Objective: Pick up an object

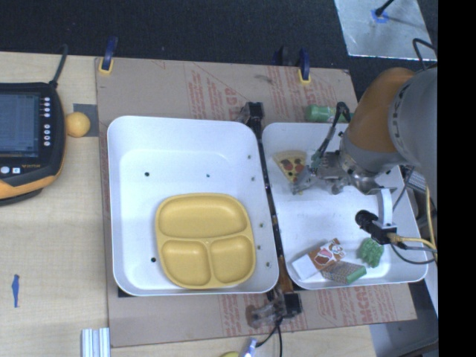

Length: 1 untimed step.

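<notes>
The hand (312, 178) sits low in the right bin (327, 222), just beside one pizza slice toy (291, 165); whether it is open or closed, or grips anything, cannot be told. Near that bin's front edge lie one small printed packet (327, 256), one dark flat piece (343, 274) and one green toy (370, 251). The left bin (134, 199) holds one yellow three-compartment tray (204, 238), and on the desk (44, 274) rest one teach pendant (26, 141) and one orange ball (76, 123).

Pizza slice (291, 165) flat in right bin's (327, 222) far-left corner; broccoli (370, 251), packet (327, 256) near front

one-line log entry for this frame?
tool low in right bin | beside pizza toy | yellow tray in left bin
</notes>
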Motion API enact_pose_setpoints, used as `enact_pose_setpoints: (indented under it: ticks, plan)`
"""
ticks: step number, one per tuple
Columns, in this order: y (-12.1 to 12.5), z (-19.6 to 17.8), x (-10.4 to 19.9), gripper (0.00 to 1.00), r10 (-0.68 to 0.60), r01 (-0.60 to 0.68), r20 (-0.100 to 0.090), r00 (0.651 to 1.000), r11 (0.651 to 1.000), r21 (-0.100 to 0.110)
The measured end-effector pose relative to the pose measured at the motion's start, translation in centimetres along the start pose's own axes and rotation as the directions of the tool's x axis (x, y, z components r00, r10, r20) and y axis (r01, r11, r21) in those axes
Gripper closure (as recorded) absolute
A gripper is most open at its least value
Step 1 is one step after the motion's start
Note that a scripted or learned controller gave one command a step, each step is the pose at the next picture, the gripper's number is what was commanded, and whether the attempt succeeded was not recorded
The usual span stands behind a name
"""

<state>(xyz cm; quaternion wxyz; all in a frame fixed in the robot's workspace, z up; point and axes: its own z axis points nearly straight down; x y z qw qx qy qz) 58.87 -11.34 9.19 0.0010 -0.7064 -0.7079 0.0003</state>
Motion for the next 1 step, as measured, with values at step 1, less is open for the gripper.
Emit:
enact_pose_setpoints:
  ticks: [1]
  plan:
    - [5.48,-0.02,1.07,0.0,-0.001,0.001,0.0,1.0,1.0,0.0]
